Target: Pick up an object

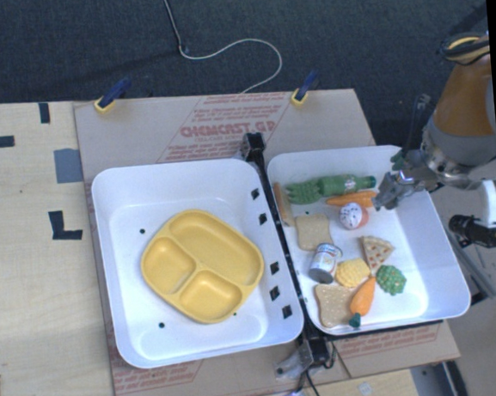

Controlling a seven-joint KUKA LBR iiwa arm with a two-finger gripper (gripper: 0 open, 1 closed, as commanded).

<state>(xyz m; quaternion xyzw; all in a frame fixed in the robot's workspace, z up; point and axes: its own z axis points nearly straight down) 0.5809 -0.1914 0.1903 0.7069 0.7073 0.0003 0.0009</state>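
Underneath, a cardboard sheet (216,127), bearing 2 white bins side by side. In the left bin (115,204), 1 yellow tray (202,264) with 3 compartments, lying at the middle, turned at a slant.

In the right bin (425,246), a cluster of small toy foods, crowded toward its left edge and reaching to its middle. Above its far right corner, the arm (466,122), with the gripper (394,190) low over the bin, just beside the right end of the far row of toys. Open or closed: cannot tell from this slant; nothing seen clamped in it.

Along the far edge, a green bottle (329,186) lying flat, and just below it an orange carrot (352,199), its right tip nearest the gripper. Touching that carrot, a small white ball (351,216) with red marks. Further down, a toast slice (313,230), a tin can (324,262) on its side, a corn cob (352,272) and a broccoli floret (391,279) toward the near edge.

Likeliest pick, judging by closeness: the orange carrot. Probably light, hollow, stiff plastic, smooth and apt to slip or roll. Best taken across its narrow width near the middle, clear of the bottle and ball pressed against it.
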